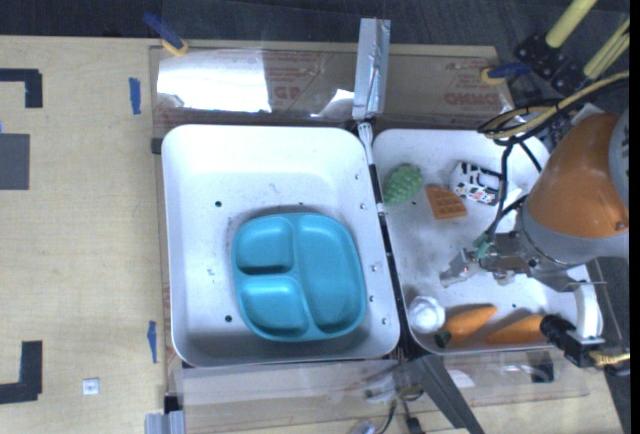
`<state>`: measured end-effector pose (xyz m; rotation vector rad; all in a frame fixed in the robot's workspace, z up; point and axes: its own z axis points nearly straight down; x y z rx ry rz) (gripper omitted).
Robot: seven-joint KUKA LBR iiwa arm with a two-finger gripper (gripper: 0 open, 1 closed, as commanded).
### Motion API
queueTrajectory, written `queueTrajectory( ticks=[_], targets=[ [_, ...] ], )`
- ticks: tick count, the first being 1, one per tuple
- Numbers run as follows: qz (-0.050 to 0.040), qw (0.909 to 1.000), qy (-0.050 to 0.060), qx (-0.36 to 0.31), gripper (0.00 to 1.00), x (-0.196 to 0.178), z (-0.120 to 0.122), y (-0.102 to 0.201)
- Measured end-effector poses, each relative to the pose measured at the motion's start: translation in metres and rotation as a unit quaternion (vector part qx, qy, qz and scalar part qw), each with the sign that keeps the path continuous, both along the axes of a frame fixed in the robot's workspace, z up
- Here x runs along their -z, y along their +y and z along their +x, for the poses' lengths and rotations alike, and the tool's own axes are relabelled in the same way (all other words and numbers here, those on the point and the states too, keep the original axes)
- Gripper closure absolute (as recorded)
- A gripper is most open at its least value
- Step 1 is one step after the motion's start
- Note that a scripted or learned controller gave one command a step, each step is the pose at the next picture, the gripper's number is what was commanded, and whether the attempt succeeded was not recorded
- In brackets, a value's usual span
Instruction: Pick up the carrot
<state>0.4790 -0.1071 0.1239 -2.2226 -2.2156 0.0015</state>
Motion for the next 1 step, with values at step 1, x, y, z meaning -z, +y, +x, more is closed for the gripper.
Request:
queueTrajectory(
  ticks=[1],
  targets=[
    [-0.0012, 0.9985, -0.002, -0.055, 0.00, -0.0114, 0.0008, -0.0024]
  ],
)
